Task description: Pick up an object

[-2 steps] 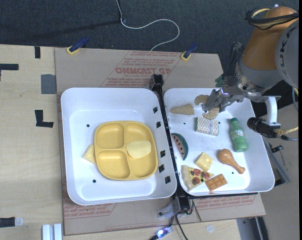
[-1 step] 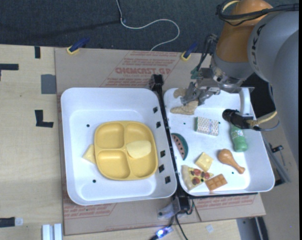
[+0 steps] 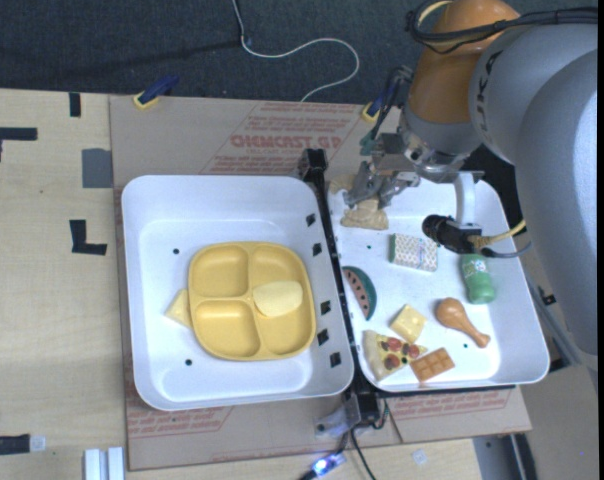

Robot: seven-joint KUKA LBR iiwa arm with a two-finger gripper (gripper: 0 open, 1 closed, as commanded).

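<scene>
Arm (image 3: 512, 78), one: grey with an orange band, reaching in from the right, ending in the claw (image 3: 372, 190) at the far left corner of the right bin (image 3: 517, 368). Whether the claw is open or closed cannot be told.

Bins, two. The left bin (image 3: 152, 268) lies left of and nearer than the claw; the right bin lies beneath it.

Divided yellow plate (image 3: 250, 300), one: in the left bin, well left of the claw.

Pale round slice (image 3: 278, 297), one: on the plate's right compartment.

Right-bin items, nearer than the claw unless noted:
- Tan flat piece (image 3: 365, 216), one: directly under the claw, the likeliest target.
- Pizza slice (image 3: 387, 353), one: far nearer.
- Watermelon slice (image 3: 360, 291), one: nearer, against the dividing wall.
- Drumstick (image 3: 460, 321), one: nearer and right.
- Green bottle (image 3: 477, 279), one: right.
- Patterned square packet (image 3: 414, 252), one: just nearer and right.
- Cheese wedge (image 3: 408, 321), one.
- Orange cracker (image 3: 431, 364), one.

Risks, judged:
- The tan piece lies flat and thin close to the bin wall; the claw may close above it and lift nothing.
- The dividing wall sits just left of the claw; a descent drifting left could strike it.
- A grip on one edge may let the piece slip out on lifting.
</scene>
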